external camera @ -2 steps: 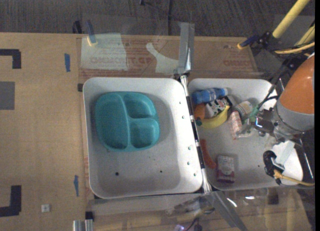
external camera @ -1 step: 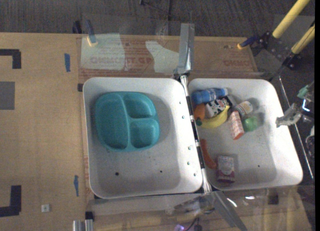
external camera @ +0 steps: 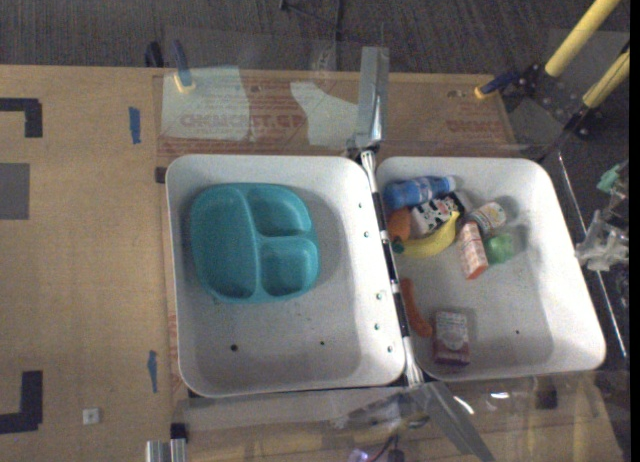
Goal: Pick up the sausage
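Note:
The sausage (external camera: 414,310) is a thin red-orange piece lying along the left wall of the right bin (external camera: 560,340), with nothing touching it. My gripper (external camera: 600,243) shows as a pale, blurred shape at the view's right edge, just outside that bin's right rim. It is far to the right of the sausage, with nothing seen in it.
Around the right bin's back lie a blue bottle (external camera: 418,191), a banana (external camera: 432,241), a black-and-white carton (external camera: 434,215), an orange-pink cylinder (external camera: 472,253) and a green piece (external camera: 500,246). A dark red box (external camera: 452,337) lies right of the sausage. A teal divided plate (external camera: 253,241) fills the left bin (external camera: 300,350).

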Tool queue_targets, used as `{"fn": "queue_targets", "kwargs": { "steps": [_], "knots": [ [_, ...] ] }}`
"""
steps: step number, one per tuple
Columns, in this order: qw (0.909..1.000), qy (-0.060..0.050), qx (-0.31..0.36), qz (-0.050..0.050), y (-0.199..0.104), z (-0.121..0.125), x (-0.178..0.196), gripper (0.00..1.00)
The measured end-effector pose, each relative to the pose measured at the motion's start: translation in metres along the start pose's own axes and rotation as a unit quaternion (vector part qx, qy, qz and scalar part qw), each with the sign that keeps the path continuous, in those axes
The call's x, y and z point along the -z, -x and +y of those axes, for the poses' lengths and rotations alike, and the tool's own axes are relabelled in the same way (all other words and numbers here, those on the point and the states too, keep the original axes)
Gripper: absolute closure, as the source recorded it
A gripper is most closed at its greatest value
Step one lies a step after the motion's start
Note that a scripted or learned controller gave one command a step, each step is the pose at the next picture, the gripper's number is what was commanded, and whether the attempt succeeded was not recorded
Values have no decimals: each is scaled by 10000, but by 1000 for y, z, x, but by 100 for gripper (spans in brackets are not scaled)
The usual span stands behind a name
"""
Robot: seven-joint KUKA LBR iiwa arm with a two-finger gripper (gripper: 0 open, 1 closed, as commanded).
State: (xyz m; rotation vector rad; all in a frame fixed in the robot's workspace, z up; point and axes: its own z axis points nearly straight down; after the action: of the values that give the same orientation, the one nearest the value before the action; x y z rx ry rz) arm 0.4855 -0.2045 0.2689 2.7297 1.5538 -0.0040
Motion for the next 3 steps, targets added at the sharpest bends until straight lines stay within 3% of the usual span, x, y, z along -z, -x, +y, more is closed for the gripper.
{"fn": "queue_targets", "kwargs": {
  "steps": [1, 2, 3],
  "knots": [
    [10000, 6, 10, -9, 0, 1, 10, 100],
    [9893, 37, 1458, 27, -41, -20, -181, 100],
    [9893, 42, 1457, 25, -41, -20, -181, 0]
  ]
}}
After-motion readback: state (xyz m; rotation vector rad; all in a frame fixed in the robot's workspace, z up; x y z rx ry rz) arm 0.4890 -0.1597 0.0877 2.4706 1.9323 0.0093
